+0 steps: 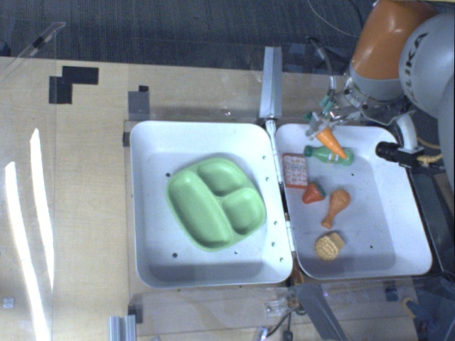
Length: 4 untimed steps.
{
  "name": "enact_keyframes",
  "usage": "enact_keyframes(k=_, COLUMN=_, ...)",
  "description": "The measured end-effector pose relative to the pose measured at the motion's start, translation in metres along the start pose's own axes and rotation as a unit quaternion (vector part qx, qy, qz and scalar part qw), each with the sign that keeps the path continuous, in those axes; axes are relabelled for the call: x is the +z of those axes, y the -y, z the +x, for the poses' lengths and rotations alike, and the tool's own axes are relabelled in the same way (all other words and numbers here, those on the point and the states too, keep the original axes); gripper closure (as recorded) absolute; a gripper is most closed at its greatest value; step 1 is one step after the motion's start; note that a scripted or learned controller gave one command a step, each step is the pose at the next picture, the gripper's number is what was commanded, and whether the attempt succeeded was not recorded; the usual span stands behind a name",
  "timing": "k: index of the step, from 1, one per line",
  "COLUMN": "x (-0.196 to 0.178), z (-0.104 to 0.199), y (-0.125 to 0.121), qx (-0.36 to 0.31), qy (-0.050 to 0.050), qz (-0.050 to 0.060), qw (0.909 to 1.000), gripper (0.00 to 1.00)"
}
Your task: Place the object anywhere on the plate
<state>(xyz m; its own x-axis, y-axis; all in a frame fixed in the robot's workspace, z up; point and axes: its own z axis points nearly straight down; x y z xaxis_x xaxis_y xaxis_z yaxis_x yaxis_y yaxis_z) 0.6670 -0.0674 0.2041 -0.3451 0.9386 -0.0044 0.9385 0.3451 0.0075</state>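
A green three-compartment plate lies in the middle of the left bin. My gripper hangs over the back-left corner of the right bin. It is shut on the upper end of an orange toy carrot. The carrot slants down to the right and overlaps a green bottle lying under it. Plate and gripper are far apart, with the wall between the bins in between.
On the right bin's floor lie a red-and-white card, a small red fruit, a toy drumstick and a tan ridged piece. A metal post stands behind the wall between the bins.
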Motion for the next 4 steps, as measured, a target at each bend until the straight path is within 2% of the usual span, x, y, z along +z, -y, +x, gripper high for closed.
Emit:
enact_keyframes(k=1, x=0.018, z=0.085, y=0.017, qx=0.081, qy=-0.002, qz=0.002, qw=0.9967, gripper=1.0)
enact_keyframes(k=2, x=0.018, z=0.182, y=0.03, qx=0.08, qy=-0.002, qz=0.002, qw=0.9968, gripper=1.0)
enact_keyframes(k=3, x=0.018, z=0.182, y=0.031, qx=0.08, qy=-0.002, qz=0.002, qw=0.9968, gripper=0.0)
enact_keyframes(k=4, x=0.007, z=0.182, y=0.029, qx=0.08, qy=-0.002, qz=0.0, qw=0.9968, gripper=1.0)
